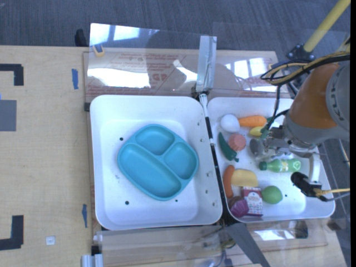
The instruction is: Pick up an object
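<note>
Camera view: metal hand (266, 147), grip state unclear, above glossy toy foods beside smooth 3-compartment blue plate (158, 161)

Your arm (325, 102) comes in from the right edge of the camera view, the grey body uppermost and the broad orange band sitting just above the wrist. Below that band the grey wrist narrows and points down and to the left, ending in your gripper (266, 148). Black cables loop over the arm above and to the right of the gripper. The metal finger parts look small and blurred from here, so you cannot read how far apart they stand.
</note>
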Robot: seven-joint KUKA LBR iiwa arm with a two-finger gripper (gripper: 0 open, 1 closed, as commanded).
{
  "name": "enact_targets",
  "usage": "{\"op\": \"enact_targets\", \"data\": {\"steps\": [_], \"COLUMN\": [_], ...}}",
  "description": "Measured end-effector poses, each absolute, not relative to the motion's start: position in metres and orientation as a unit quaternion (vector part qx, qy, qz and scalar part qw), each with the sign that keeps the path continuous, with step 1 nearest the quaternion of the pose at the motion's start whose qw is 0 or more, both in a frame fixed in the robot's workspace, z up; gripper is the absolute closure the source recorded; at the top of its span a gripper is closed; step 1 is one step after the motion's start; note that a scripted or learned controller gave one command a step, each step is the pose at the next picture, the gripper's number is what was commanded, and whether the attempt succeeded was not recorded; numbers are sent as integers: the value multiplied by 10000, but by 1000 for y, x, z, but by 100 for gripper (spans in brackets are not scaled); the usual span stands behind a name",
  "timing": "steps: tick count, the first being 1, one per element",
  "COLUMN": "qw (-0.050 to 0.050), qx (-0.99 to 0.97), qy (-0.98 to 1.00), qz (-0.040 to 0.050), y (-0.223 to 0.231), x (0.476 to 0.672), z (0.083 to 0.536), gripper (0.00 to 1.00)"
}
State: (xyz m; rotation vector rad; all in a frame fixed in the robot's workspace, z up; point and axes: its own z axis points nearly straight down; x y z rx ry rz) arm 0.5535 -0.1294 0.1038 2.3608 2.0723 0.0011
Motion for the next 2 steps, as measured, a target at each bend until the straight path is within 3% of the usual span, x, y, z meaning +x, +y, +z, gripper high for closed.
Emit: {"op": "enact_targets", "data": {"steps": [1,2], "qw": [22,27], "qx": [7199,7197], "qy": [6940,6943], "qz": [10,16], "y": [-118,-117], "x": [567,567], "z": [88,87], "gripper": [100,0]}}
